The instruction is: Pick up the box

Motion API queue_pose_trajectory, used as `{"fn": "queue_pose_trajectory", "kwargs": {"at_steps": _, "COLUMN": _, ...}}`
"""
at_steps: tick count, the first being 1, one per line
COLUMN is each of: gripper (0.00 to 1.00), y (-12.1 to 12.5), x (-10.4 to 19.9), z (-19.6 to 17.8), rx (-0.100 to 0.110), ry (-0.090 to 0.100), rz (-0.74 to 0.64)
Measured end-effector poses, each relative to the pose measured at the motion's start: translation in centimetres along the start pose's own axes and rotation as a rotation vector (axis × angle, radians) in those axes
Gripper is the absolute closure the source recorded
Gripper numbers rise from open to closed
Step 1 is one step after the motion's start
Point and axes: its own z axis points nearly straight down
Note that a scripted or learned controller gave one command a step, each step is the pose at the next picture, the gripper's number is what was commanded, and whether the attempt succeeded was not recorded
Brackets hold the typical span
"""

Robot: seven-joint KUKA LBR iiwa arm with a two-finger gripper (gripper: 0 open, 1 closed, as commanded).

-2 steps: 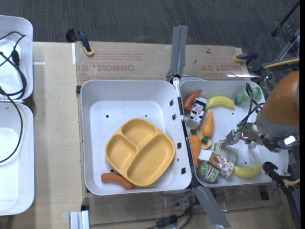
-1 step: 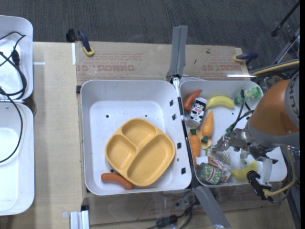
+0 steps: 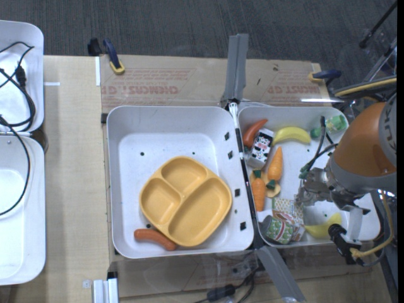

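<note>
Box (image 3: pixel 261 145) and gripper (image 3: pixel 308 193) stand apart in the right bin (image 3: pixel 285 110). The gripper hangs low over the bin's middle, below the orange-banded wrist that reaches in from the right. From this slant I cannot tell whether it is wide or narrow, and nothing can be seen held in it.

Just beside it, toward the near wall, lie a patterned packet (image 3: pixel 287 208) and a round patterned tub (image 3: pixel 279 228), with a yellow piece (image 3: pixel 322 228) near the corner. Further left are two carrots (image 3: pixel 274 163), one above the other.

Beyond them, near the wall shared with the left bin (image 3: pixel 170 117), sits the box, which I take to be the small white carton with black marks. It lies between a red sausage (image 3: pixel 254 130) and a banana (image 3: pixel 292 134), so a grasp there looks crowded.

The left bin holds a yellow divided plate (image 3: pixel 185 201) and another sausage (image 3: pixel 153 237). Both bins rest on the tabletop (image 3: pixel 69 169).
</note>
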Motion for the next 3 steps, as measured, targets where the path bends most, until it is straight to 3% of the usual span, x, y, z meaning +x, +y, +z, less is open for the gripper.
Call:
{"fn": "queue_pose_trajectory", "kwargs": {"at_steps": 1, "gripper": 0.00, "y": -0.1, "x": 0.0, "z": 0.1, "rx": 0.003, "ry": 0.000, "rz": 0.000}}
{"fn": "queue_pose_trajectory", "kwargs": {"at_steps": 2, "gripper": 0.00, "y": -0.7, "x": 2.0, "z": 0.8, "rx": 0.000, "ry": -0.004, "rz": 0.147}}
{"fn": "queue_pose_trajectory", "kwargs": {"at_steps": 3, "gripper": 1.00, "y": -0.6, "x": 2.1, "z": 0.0, "rx": 0.001, "ry": -0.001, "rz": 0.149}}
